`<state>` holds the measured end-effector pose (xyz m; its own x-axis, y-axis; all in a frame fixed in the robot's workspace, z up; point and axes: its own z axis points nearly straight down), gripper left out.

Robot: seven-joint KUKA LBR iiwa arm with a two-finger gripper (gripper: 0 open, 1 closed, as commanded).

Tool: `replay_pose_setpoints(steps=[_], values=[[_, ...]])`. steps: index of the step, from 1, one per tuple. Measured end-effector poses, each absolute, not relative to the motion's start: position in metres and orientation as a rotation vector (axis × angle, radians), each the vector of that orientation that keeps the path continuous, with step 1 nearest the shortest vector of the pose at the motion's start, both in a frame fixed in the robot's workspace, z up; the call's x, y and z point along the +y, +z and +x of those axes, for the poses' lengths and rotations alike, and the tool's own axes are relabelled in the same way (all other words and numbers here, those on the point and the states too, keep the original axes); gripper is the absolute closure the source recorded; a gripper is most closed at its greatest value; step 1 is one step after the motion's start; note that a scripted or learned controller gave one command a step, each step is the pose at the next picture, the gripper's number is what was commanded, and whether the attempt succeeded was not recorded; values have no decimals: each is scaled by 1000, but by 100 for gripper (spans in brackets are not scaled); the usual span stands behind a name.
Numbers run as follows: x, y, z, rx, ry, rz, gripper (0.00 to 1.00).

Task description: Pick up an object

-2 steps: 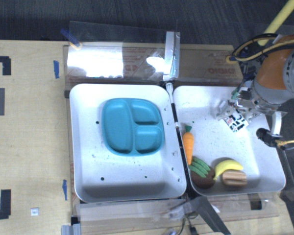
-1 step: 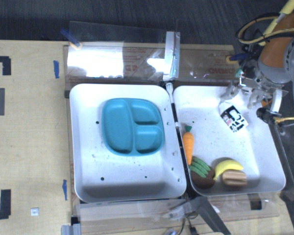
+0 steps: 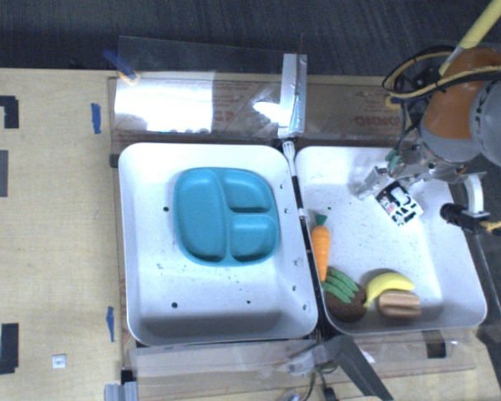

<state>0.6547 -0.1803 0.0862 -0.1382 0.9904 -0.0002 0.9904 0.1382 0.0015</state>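
- White plastic makes up both shallow bins we see side by side on the desk (image 3: 50,224), the left bin (image 3: 150,307) and the right bin (image 3: 451,266), touching along their inner walls.
- We see a blue divided tray (image 3: 225,215) lying flat near the middle of the left bin, a little toward its far edge.
- We find the objects gathered along the near edge of the right bin: an orange toy carrot (image 3: 320,251) with a green top lies against the bin's left wall, pointing toward the near edge.
- We see a green ridged piece (image 3: 342,285) just below the carrot, resting on a dark brown round object (image 3: 347,303) in the near-left corner.
- We see a yellow banana (image 3: 389,286) beside that, touching a tan bread-like roll (image 3: 398,305) at the near edge.
- We place the gripper (image 3: 384,180) over the far part of the right bin, well apart from the objects, with the grey arm and its orange band (image 3: 452,107) at the far-right corner.
- We cannot tell how far open the gripper is, and we see nothing held in it.
- We notice a small black-and-white tag (image 3: 399,202) just beneath the gripper.
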Motion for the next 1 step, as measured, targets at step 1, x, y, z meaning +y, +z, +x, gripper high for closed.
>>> replay_pose_setpoints(steps=[1], values=[[-180, 99, 657, 2366, 7, 2056, 100]])
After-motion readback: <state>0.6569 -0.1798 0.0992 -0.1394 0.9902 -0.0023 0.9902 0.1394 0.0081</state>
